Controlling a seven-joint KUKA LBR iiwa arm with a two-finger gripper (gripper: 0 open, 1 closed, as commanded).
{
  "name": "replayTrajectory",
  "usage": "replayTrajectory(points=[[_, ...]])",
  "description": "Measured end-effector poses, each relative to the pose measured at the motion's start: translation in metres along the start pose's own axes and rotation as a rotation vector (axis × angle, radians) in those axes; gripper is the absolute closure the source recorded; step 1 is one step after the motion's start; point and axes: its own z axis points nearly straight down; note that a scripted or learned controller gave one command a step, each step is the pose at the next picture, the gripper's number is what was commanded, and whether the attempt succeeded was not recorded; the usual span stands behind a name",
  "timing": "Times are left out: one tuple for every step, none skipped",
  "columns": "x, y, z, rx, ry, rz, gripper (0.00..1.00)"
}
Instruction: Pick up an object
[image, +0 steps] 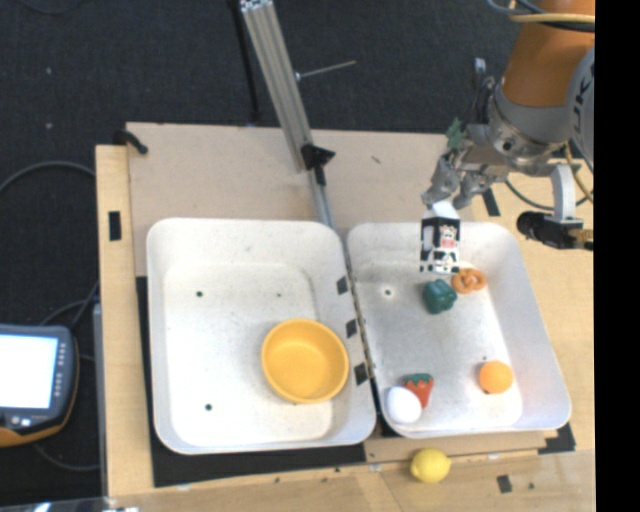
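i am hanging my gripper (440, 262) over the far part of the right bin (530, 300), and my fingers are pointing down, just above a dark green object (438, 296). how wide my fingers are standing i cannot tell from here, and i am seeing nothing held between them.

the green object is lying directly below my fingers, and an orange ring-shaped toy (468, 281) is sitting right beside it, to the arm's side, close enough that they may be touching. nearer the camera from my fingers, well apart, an orange ball (494, 377) is resting, and further toward the near rim a white egg-like object (404, 405) is lying against a red and green toy (421, 388).

the risk i am judging: if i am coming down slightly off centre, one finger could be landing on top of the green object or wedging between it and the ring, pushing both aside instead of closing round one. the green thing looks rounded, so it could be squirting out as i am squeezing.

the bins are white, shallow and smooth. away from the arm, the left bin (200, 260) is holding a yellow bowl (305, 360). a yellow lemon (430, 465) is lying on the desk (220, 170), just outside the right bin's near rim. a metal post (285, 90) is slanting up beyond the bins, and a screen (30, 375) is glowing at the far left.
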Motion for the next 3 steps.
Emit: replayTrajectory(points=[[0.049,0.008,0.022,0.008,-0.001,-0.001,1.0],[0.099,0.02,0.025,0.005,-0.001,-0.001,1.0],[0.159,0.018,0.036,0.008,0.0,-0.002,1.0]])
